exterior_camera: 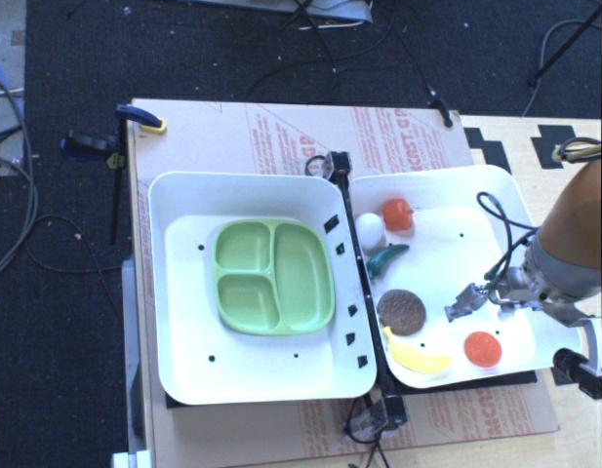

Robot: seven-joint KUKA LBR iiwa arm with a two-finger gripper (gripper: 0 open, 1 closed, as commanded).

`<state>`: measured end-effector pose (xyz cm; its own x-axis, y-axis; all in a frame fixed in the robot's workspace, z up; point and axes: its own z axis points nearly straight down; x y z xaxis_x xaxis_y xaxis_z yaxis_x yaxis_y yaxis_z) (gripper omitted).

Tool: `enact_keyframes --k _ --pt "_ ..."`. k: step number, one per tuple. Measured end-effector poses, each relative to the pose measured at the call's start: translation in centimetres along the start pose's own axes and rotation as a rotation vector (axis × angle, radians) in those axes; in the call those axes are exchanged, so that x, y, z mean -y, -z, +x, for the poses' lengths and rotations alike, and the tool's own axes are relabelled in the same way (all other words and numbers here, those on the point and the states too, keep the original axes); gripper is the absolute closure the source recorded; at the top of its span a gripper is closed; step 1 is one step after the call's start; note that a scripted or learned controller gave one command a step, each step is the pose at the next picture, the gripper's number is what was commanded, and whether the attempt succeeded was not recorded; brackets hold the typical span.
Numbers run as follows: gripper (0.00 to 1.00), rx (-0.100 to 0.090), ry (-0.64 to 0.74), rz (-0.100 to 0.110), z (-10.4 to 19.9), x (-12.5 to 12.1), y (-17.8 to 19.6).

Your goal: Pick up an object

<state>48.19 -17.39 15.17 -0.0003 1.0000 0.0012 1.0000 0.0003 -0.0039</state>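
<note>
White plastic forms both shallow bins, which are sitting side by side on the table (242,130). The left bin (174,261) is holding a pale green divided plate (274,276) with three compartments, lying flat near the bin's middle. The right bin (505,188) is carrying the loose objects. Along its left side a white ball (369,229) is resting just beside a red-orange object (398,214), with a teal green piece (384,257) lying just below them. Further down, a brown round disc (402,311) is sitting near a yellow banana-shaped item (418,359) at the bin's lower edge. To the right of the banana shape a red round object (483,348) is lying flat on the bin floor. The end effector (463,306) is hovering over the bin floor between the brown disc and the red round object, above and slightly left of the latter, with nothing visible between its fingers; whether they are spread or closed cannot be determined. The grey arm (574,252) is reaching in from the right.
</note>
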Motion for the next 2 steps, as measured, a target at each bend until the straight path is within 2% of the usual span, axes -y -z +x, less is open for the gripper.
enact_keyframes --k 1,2 --pt "0.00 0.001 0.000 -0.003 0.0 0.0 -5.1" --pt "1.00 0.004 -0.002 -0.009 -0.1 -0.2 -3.8"
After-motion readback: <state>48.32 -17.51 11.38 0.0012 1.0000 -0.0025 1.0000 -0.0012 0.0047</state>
